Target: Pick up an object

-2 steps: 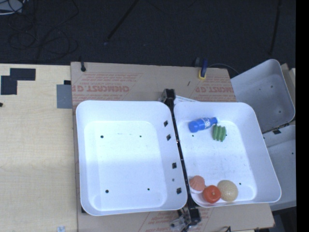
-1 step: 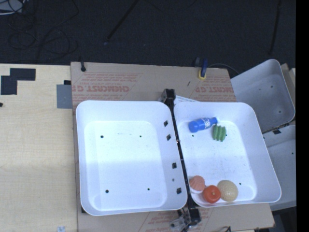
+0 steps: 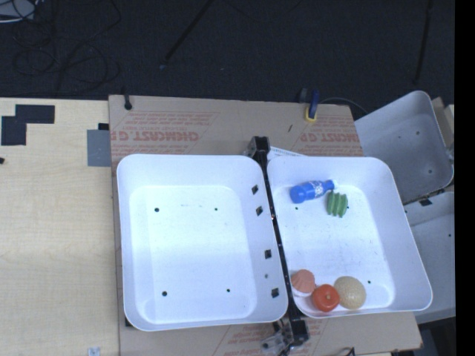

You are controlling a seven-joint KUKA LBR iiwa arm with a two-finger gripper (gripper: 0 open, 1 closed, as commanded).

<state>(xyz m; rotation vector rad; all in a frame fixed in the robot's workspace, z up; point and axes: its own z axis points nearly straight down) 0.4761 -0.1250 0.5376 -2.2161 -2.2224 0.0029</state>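
Note:
The right bin (image 3: 386, 221) holds several small objects. A blue bottle (image 3: 311, 190) lies on its side near the bin's back left. A green ridged piece (image 3: 338, 203) rests just right of the bottle. At the front left corner sit a pale pink round piece (image 3: 303, 280), a red tomato-like ball (image 3: 325, 297) and a tan round object (image 3: 350, 291), all close together.
The left bin (image 3: 133, 199) stands beside the right one, with a black divider (image 3: 270, 228) between them. Both rest on a cardboard sheet (image 3: 185, 128) on the bench. A grey metal plate (image 3: 412, 143) sits at the right.

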